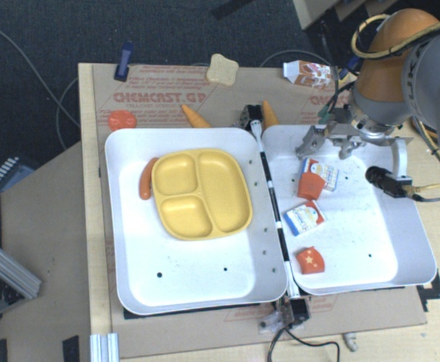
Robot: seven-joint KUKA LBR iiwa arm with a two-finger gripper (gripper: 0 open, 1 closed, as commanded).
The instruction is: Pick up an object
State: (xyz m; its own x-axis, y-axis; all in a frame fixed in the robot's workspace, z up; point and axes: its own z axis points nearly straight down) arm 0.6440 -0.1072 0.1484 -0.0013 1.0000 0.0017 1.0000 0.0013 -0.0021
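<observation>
a grey arm with an orange band reaches in from the right and hangs its pincer (327,143) over the far end of the right bin (401,266); the two fingers look spread, one angled toward the bin divider and one nearer the wrist, with nothing between them; just below the pincer, toward the near edge, lies a small orange and white carton (313,179), the likeliest thing to pick; it is close under the fingers but apart from them; further the same way lies a second carton (304,219), and beyond that a red piece (310,260); well off to the pincer's left, in the other bin (129,270), sits a yellow tray (202,193) with a sausage (145,179) touching its far side; to do this step well, the pincer would need to shift over the carton's middle, straddle its narrow width, then drop until the fingers flank both sides before closing; a grip on a corner could let it slip.
</observation>
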